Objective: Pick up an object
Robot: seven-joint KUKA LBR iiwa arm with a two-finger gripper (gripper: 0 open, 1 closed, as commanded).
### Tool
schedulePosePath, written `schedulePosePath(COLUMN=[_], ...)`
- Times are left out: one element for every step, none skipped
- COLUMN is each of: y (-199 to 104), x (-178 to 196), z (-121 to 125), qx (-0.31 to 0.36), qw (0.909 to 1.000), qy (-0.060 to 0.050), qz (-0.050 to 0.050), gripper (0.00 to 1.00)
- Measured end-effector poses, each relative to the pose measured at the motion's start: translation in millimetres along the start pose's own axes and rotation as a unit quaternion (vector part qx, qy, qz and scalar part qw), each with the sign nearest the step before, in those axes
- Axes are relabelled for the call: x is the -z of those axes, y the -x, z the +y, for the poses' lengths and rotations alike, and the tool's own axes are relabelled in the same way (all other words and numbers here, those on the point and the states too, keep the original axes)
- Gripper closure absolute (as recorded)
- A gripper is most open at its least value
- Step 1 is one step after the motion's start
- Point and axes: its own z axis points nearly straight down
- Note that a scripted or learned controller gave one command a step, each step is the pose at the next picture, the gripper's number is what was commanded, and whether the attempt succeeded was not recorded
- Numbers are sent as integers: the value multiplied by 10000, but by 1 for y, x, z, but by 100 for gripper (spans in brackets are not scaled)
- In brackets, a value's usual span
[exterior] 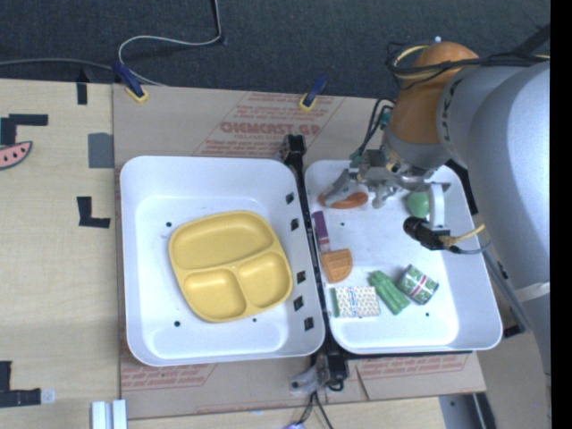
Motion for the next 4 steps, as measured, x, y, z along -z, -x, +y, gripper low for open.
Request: schedulePosePath(y=[0,0,6,5], x=[9,9,-38,-29], z=[0,0,15,13], qx=[2,2,-18,-12], qw=[10000,10000,10000,10000], qy=[-5,-5,8,-31], qz=[5,3,-13,-14], gripper=[100,0,0,100])
